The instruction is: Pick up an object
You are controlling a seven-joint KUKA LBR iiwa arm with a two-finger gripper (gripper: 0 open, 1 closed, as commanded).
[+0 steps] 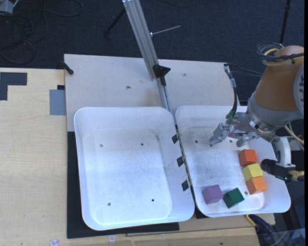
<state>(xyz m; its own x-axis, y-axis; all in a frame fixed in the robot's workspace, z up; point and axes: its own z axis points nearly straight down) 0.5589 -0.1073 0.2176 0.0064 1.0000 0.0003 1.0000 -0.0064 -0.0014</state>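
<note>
While hovering over the right bin [195, 118], the gripper [219, 136] holds nothing.

The pale bench [118, 81] bears two white bins side by side: left bin [87, 137], right bin [195, 119].

Red cube [248, 157]: right bin, near its right wall
Yellow cube [253, 171]: touching the red
Orange cube [256, 184]: below the yellow
Green cube [233, 197]: front edge, tilted
Purple cube [212, 193]: beside the green

Two white bins [126, 217] here, and against the right bin's [277, 206] rim five blocks: two orange [248, 157], one yellow [252, 171], one green [233, 197], one purple [212, 193].
</note>
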